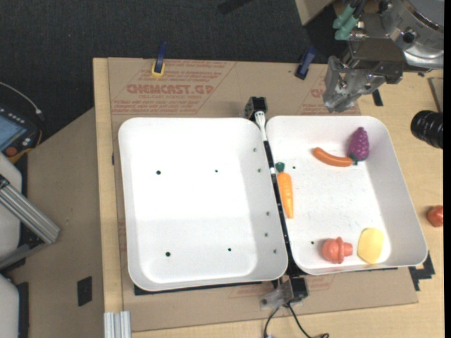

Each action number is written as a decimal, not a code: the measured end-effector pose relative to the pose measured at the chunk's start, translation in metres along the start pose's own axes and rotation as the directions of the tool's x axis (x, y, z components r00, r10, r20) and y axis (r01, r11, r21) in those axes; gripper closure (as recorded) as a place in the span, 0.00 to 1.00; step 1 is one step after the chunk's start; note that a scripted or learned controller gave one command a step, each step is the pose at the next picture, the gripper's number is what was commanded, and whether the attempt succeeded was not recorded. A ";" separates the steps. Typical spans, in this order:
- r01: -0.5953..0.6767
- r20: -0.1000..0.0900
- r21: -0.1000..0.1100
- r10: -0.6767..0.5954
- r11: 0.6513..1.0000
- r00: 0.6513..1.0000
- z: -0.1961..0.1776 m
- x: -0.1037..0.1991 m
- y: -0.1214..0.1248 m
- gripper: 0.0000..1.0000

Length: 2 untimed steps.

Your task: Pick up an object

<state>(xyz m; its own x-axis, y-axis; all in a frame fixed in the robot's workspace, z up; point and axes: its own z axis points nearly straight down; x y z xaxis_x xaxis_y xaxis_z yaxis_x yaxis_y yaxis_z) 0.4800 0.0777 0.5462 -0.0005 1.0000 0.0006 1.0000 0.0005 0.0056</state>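
Arm [416, 5] reaches in from the upper right and hangs above the bench beyond the far rim of the right bin [402, 210], wrist pointing down. Gripper [343, 97] sits over the cardboard [211, 90] just outside that bin's far edge, grasping nothing; whether it is spread or closed cannot be told from here.

Red print on the cardboard reads "CHEMCAST G.P", with smaller lines below too faint to read.

All the toys lie in the right bin. Carrot [285, 194] lies against the left wall, long axis running near to far, green top at the far end. Sausage [332, 158] lies near the far side, long axis left to right, slightly curved, its right end touching the grapes [359, 144], which stand nearly upright along the near-far line. Yellow lemon [371, 245] rests at the near edge, just beside a red toy [336, 249] on its left.

Left bin [134, 210] sits alongside, the two walls touching along the middle
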 end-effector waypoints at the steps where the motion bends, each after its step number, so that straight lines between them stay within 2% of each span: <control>1: -0.001 0.004 0.023 0.001 1.000 1.000 0.238 0.022 0.005 1.00; 2: -0.003 -0.001 0.004 0.003 1.000 1.000 0.218 0.022 0.008 1.00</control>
<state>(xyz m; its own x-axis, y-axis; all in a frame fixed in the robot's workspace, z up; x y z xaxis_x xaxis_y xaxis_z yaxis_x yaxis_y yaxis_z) 0.4891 0.0998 0.3282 0.0030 1.0000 0.0012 1.0000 -0.0030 0.0019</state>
